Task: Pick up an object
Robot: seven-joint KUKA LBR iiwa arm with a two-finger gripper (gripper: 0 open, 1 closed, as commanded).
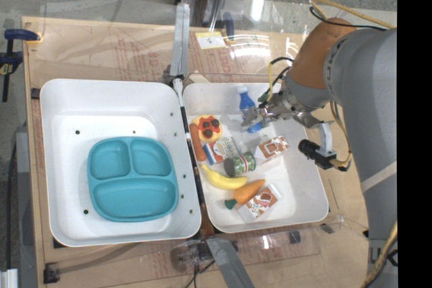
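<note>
Arm (337, 71) over right bin (307, 206) far edge.

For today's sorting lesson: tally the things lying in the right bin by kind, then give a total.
Cartons: 2
Banana: 1
Carrot: 1
Can: 1
Blue bottle: 1
Red-and-orange toy: 1
Wrapped packet: 1
Total: 8, as far as the camera view shows.

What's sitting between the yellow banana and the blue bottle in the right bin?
In the camera view, between the yellow banana and the blue bottle lie a small green-labelled can and a clear crumpled wrapper.
</note>
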